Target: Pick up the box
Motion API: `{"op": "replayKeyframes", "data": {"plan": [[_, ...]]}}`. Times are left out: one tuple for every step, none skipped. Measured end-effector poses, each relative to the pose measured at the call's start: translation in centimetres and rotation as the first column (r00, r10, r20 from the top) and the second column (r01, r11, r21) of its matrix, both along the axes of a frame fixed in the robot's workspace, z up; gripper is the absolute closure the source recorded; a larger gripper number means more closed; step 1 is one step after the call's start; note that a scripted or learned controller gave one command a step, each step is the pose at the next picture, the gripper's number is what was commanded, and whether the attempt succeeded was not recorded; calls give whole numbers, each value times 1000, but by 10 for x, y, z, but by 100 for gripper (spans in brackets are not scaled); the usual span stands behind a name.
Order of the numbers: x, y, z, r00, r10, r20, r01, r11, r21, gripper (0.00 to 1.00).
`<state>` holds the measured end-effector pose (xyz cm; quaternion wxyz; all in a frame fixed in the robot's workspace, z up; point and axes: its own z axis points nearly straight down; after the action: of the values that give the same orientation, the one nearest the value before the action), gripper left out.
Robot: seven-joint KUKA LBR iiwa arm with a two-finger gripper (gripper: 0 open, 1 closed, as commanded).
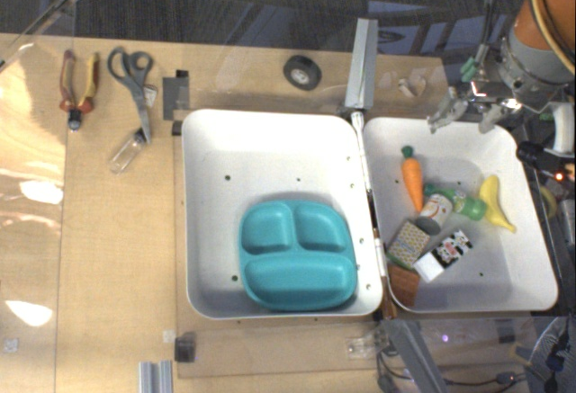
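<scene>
My grey, orange-banded arm (551, 13) hovers at the right white bin's (531, 292) far edge, its gripper (470, 112) spread open and empty. The small cow-patterned cardboard box (452, 247) lies nearer, mid-bin: light, stiff, best pinched across its short sides.

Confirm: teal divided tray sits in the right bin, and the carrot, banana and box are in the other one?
Not quite. The camera view shows the teal divided tray in the left bin, not the right. The carrot, banana and box lie together in the right bin, as you said.
</scene>
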<state>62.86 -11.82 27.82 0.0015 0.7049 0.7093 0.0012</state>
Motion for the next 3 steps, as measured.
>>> {"op": "replayKeyframes", "data": {"plan": [[-58, -27, -101, 1000, -7, 0, 7, 1000, 0, 0], [-48, -12, -189, 990, 140, 11, -140, 990, -3, 0], [-96, 11, -139, 981, 196, 3, -196, 981, -1, 0]]}}
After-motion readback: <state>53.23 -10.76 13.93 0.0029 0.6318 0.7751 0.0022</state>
